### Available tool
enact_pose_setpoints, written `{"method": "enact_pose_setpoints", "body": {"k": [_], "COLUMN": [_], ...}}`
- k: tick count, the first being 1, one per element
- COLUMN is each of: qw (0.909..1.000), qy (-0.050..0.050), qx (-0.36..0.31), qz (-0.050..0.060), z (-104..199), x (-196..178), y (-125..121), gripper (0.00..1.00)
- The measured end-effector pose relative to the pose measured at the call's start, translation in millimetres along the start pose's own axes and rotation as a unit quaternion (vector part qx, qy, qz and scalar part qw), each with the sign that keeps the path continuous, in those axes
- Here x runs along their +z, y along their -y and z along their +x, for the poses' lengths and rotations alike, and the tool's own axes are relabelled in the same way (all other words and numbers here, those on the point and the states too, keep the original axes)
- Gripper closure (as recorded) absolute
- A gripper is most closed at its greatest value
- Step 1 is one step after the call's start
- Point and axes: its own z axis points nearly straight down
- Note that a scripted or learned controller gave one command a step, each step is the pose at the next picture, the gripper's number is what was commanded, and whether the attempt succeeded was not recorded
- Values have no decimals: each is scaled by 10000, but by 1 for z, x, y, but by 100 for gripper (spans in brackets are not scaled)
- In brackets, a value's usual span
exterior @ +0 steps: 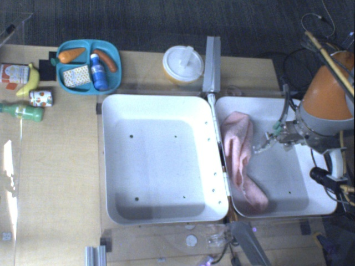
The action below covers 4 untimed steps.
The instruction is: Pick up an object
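Pink cloth (239, 158) is seen crumpled in the right-hand white bin (310, 198), stretched along that bin's left wall from near the far edge down to the near corner, where it is bunched into a rounded fold. Just to its right, the gripper (268, 140) of the grey arm is positioned low over the bin, its tip pointed toward the cloth's upper half and lying close beside it; whether the gripper is released or clenched cannot be told at this angle, and no part of the cloth is seen lifted. The orange band (329, 96) above the wrist is seen at the frame's right, with black cables (324, 177) looped beneath it. The left-hand white bin (161, 159) is set directly alongside, the two divided by a narrow metal rail (211, 65). Behind the bins on the wooden bench (52, 170), a round white-lidded container (183, 63) is placed, and farther left a blue divided tray (89, 67) is filled with toy food. A toy banana (30, 80), a small can (40, 98) and a green bottle (22, 112) are laid beside it.
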Motion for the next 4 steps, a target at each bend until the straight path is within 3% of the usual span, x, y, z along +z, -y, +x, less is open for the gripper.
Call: {"method": "enact_pose_setpoints", "body": {"k": [1,2,3,4], "qw": [9968,9931,9970,9910], "qy": [5,19,20,3], "qx": [-803,-1168,-766,-1341], "qz": [-23,-72,-68,38], "z": [20,-5,-2,9], "x": [76,83,83,83], "y": [-37,-77,-79,-126], "gripper": [0,0,0,0]}}
